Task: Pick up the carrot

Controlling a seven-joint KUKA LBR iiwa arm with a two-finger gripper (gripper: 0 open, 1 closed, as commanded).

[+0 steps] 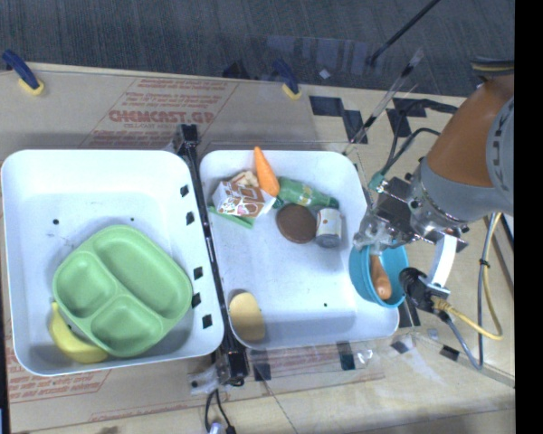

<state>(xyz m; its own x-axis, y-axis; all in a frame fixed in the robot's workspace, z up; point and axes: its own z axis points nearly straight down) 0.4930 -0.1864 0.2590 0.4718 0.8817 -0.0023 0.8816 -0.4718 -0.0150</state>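
Trouble spot first: my gripper [383, 233] hangs over the right rim of the right bin [281, 287], well apart from the carrot [266, 172], which lies at the far edge of that same bin, tip toward the back wall. From this slant I cannot tell how the jaws stand; the wrist hardware hides them.

Risks as I read them: the carrot rests against a snack packet [242, 196] and just beside a green wrapper [304, 193], so a descent slightly off could pinch the packet instead, or nudge the carrot against the wall where the fingers have no room. It is also tapered and smooth, so I judge it could squirt out of a grip taken near the tip.

Contents now. Right bin: carrot, packet, green wrapper, a brown round lid-like disc [297, 223], a small can [328, 228] on its side touching it, and a yellowish cup [245, 315] at the near edge. A blue bowl [381, 277] with something orange inside sits at the bin's right rim under the wrist. Left bin [45, 188]: a green divided plate [122, 289] lying over a yellow object [72, 342].
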